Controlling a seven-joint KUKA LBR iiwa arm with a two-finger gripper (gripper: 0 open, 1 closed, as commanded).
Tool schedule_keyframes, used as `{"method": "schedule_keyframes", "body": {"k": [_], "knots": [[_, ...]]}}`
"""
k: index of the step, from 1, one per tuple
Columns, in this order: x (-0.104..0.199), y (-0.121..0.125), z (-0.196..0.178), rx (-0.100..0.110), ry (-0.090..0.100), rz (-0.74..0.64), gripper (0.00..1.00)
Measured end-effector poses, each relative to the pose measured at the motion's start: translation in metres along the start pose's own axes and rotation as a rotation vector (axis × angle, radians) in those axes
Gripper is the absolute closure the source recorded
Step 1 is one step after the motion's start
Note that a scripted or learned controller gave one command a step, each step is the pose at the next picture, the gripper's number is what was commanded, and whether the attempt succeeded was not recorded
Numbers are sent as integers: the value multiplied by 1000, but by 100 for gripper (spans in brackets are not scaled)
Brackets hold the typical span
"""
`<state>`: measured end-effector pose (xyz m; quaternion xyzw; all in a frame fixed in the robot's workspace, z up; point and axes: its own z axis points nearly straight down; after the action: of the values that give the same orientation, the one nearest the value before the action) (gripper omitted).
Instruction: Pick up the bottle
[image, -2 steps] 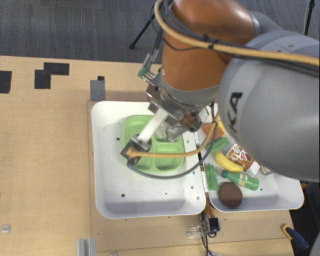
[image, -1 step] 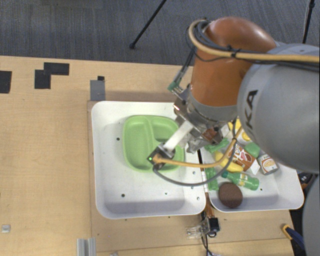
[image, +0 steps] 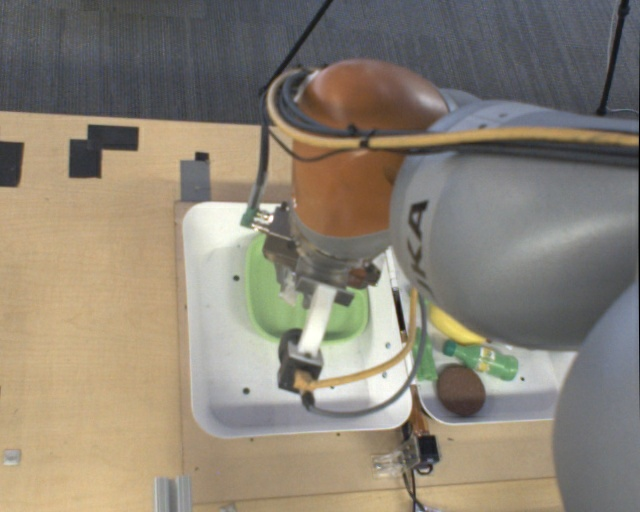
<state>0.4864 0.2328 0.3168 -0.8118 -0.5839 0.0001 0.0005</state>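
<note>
Wooden bench (image: 90, 300), gripper (image: 318, 285) over green dish (image: 262, 295), grip state unclear, bottle (image: 484, 358) beside banana (image: 452, 326) and brown ball (image: 461, 389)

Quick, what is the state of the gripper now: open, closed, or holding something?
Gripper: cannot be told; it hangs over the green dish.

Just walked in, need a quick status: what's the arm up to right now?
The KUKA arm reaches into the left bin, with its gripper over a green dish. The bottle, its target, lies in the right bin, beside a brown round object and a yellow item. It has not been picked yet.
</note>
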Motion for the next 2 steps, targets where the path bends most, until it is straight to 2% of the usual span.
{"method": "schedule_keyframes", "body": {"k": [1,2], "knots": [[-42,14,51,-1,-1,-73,100],[-113,38,87,-1,-1,-122,100]]}}
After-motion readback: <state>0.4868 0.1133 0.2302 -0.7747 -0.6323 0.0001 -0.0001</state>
